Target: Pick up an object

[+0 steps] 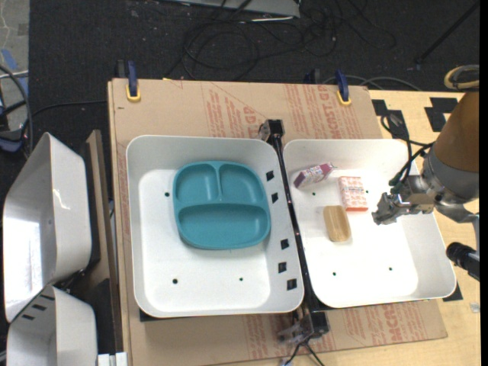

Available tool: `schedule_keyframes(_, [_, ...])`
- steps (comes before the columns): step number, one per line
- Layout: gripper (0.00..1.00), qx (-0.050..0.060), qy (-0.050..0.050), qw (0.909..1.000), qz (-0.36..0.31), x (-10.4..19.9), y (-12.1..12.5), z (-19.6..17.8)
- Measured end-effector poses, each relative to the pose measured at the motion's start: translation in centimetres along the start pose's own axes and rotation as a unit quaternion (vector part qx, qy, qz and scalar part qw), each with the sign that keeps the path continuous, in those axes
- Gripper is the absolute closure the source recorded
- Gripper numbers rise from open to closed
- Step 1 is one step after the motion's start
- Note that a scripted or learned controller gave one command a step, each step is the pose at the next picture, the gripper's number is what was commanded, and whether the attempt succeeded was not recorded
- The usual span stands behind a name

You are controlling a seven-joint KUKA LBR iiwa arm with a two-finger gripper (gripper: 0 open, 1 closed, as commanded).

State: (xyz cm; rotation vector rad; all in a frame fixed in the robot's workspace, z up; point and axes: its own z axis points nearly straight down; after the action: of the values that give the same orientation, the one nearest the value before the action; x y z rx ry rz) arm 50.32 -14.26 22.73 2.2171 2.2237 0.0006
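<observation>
The gripper (pixel 383 210) hangs low over the right bin (pixel 427 280), just to the right of the tan block (pixel 336 223), probably lining up for a grasp. I cannot tell if it is open or closed. The block lies flat, its long axis running near to far. Near it are a pink-white packet (pixel 352 193) and a purple wrapper (pixel 313 174).

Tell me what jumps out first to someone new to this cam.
The teal divided plate dominates the left bin. In the right bin, three small things cluster near the back: a purple-and-white packet, a pink-patterned box and a tan block. The pincer hangs just right of them, over that bin.
</observation>
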Motion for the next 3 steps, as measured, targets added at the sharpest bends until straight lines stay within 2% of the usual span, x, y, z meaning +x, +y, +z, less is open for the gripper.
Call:
schedule_keyframes(1, [1.00,0.000,0.001,1.0000,-0.003,5.8,0.8,-0.9])
schedule_keyframes(2, [1.00,0.001,0.001,1.0000,-0.002,10.8,1.2,0.2])
schedule_keyframes(3, [1.00,0.000,0.001,1.0000,-0.003,16.0,1.0,-1.0])
